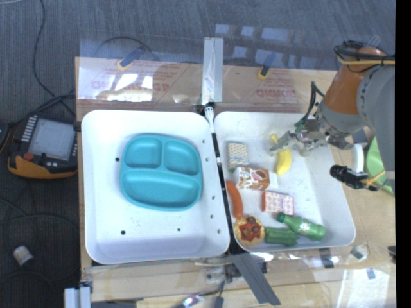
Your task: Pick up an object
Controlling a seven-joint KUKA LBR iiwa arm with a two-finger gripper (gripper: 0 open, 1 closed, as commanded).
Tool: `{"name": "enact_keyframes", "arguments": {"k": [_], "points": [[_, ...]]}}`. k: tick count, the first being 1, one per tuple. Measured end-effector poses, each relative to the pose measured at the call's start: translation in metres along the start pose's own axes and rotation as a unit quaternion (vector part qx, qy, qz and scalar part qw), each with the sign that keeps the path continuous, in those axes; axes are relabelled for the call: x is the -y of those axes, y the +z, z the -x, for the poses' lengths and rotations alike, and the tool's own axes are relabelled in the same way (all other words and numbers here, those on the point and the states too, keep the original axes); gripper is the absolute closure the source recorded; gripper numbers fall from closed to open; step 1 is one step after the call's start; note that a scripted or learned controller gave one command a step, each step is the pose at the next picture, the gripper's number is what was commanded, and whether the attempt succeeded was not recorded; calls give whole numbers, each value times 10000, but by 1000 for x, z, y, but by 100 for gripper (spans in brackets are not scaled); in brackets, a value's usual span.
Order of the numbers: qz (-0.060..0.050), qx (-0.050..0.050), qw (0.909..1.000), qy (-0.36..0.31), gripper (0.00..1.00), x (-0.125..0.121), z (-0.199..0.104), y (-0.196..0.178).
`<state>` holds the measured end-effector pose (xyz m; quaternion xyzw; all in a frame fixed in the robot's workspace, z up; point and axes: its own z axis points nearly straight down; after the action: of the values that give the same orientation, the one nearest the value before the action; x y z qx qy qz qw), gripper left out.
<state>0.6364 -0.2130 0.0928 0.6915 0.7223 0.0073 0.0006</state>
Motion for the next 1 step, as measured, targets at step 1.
{"name": "enact_keyframes", "arguments": {"k": [1], "points": [[9, 46, 10000, -13, 100, 0, 1, -8]]}}
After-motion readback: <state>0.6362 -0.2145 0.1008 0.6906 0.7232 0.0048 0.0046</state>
